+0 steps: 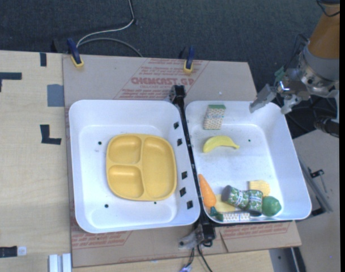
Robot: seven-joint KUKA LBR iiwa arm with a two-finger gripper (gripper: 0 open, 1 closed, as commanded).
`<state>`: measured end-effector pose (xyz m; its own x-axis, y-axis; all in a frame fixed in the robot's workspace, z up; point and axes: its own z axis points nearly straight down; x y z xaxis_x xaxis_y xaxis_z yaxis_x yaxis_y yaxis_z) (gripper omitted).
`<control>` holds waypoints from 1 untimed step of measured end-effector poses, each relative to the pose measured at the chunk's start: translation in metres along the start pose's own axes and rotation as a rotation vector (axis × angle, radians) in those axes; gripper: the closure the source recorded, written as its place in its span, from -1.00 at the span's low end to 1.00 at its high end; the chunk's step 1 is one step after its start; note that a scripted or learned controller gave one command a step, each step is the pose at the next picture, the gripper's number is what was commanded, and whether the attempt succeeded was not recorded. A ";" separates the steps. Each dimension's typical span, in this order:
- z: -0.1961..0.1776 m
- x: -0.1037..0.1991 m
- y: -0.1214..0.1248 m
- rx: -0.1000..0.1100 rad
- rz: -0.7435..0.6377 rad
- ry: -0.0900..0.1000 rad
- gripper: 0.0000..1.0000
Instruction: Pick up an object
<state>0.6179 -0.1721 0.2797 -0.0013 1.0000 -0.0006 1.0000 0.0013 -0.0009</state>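
Jaws [274, 98] sit above the right bin's [291, 146] top right corner, apart as far as I see, holding and touching nothing. Banana [220, 144], carrot [207, 191] and lime [271, 205] lie in that bin. Yellow plate [141, 167] lies in the left bin [84, 152].

We see the grey KUKA arm with its orange band [325, 35] entering at the upper right, the orange section uppermost and the grey wrist below it. The wrist angles down and to the left, ending in the grey two-finger gripper [268, 100]. One grey finger [263, 98] juts out leftward at a slant, and nothing sits between the fingers.
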 end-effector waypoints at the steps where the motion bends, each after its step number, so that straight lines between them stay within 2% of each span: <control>1: 0.178 0.030 -0.003 -0.015 0.001 -0.001 -1.00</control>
<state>0.6152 -0.1419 0.1020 -0.0008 1.0000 -0.0013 0.9999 0.0008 0.0141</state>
